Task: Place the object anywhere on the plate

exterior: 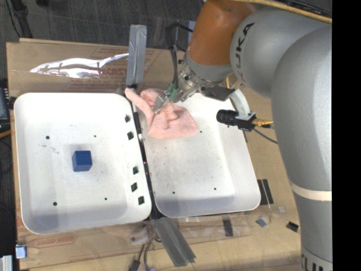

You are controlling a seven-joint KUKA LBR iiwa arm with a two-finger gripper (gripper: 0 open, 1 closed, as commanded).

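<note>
fingers [169, 96]: pinching soft pink cloth [169, 120] in right white bin [237, 174] | step: lifting | next: find plate, none seen

even overhead light, a bright glare on the plastic sheet [79, 68] at upper left, slightly soft focus.

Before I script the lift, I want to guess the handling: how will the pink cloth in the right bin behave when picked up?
The pink cloth lies crumpled with folds, so it is probably floppy and would drape from the gripper. One corner trails toward the divider between the bins, so it may drag or snag there. It looks light and unlikely to roll.
</note>
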